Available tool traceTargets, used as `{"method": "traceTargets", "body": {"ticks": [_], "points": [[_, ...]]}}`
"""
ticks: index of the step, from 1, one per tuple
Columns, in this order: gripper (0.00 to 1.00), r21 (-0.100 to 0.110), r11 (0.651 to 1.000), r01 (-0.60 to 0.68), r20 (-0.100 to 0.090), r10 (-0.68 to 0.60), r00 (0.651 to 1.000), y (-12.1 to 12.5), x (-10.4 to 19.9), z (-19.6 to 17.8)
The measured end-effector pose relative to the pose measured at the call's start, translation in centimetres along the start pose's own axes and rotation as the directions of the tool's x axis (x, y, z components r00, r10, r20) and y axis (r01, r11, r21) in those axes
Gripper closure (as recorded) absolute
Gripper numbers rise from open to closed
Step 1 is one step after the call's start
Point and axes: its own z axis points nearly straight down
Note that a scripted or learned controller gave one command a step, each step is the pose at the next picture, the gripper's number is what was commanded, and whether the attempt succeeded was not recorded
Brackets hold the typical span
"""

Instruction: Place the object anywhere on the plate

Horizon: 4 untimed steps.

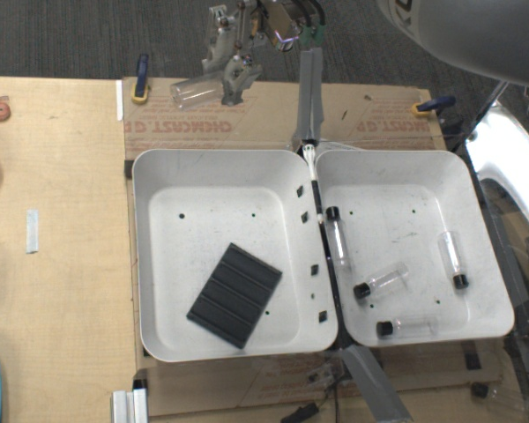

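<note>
Up top, we see the gripper (232, 85) pinching a clear tube (194, 92) above cardboard. Left bin (150, 236) holds the dark ribbed plate (235, 294); right bin (476, 227) holds four capped tubes (337, 234).

A light wooden bench (53, 183) fills the frame's left and centre, a brown cardboard sheet (361, 113) spread across it. Two white bins, the left bin (159, 170) and right bin (476, 192), sit touching on the cardboard
</note>
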Motion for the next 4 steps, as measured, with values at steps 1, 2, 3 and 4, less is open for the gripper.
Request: {"method": "traceTargets", "body": {"ticks": [1,2,3,4], "points": [[1.0,-0.001,1.0,-0.003,0.004,0.003,1.0,-0.1,-0.1,-0.9],[1.0,-0.002,1.0,-0.005,0.007,0.005,1.0,-0.1,-0.3,-1.8],[1.0,-0.003,1.0,-0.007,0.011,0.007,1.0,-0.2,-0.4,-2.6],[1.0,-0.004,1.0,-0.008,0.014,0.008,1.0,-0.2,-0.6,-3.5]]}}
